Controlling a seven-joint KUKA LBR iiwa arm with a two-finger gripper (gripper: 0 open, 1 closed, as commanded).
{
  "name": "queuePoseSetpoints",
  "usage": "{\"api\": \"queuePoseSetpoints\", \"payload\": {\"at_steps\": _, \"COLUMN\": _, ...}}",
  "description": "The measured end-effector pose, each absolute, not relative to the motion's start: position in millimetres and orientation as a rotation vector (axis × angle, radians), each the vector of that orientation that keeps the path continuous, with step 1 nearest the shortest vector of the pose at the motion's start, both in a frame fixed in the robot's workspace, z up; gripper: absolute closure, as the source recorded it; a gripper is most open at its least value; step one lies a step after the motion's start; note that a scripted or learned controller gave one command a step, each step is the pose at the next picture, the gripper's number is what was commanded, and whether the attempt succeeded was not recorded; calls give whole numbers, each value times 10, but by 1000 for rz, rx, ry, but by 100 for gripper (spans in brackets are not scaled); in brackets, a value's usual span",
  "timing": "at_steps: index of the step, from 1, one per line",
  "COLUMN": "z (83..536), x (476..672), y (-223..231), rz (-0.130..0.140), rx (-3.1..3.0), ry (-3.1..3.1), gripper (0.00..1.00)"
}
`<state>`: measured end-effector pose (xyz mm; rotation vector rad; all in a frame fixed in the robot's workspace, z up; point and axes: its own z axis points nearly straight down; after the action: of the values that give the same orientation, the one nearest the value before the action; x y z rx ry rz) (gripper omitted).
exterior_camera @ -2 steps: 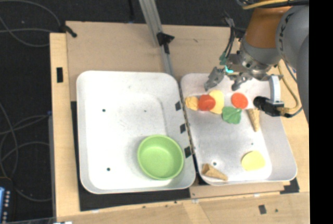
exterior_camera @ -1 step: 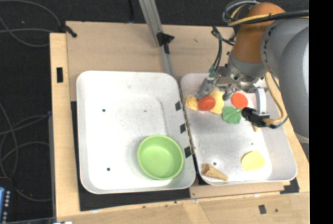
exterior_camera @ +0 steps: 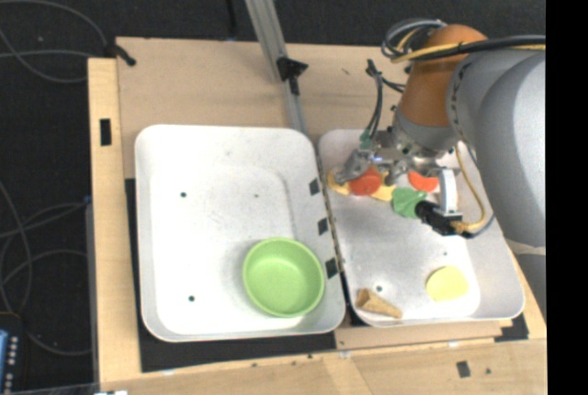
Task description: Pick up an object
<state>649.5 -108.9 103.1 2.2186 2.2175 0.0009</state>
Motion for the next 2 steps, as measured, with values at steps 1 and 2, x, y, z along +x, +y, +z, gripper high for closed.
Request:
{"api": "queuePoseSetpoints", "payload": {"at_steps": 1, "z": 1178, "x": 6517, "y": -1092, "rz": 10, "rx": 2213, "ry": 2216, "gripper": 100}}
{"api": "queuePoseSetpoints", "payload": {"at_steps": 2, "z": 1811, "x": 6589, "y": -1118, "rz": 8, "rx": 2214, "ry": 2221, "gripper": 100}}
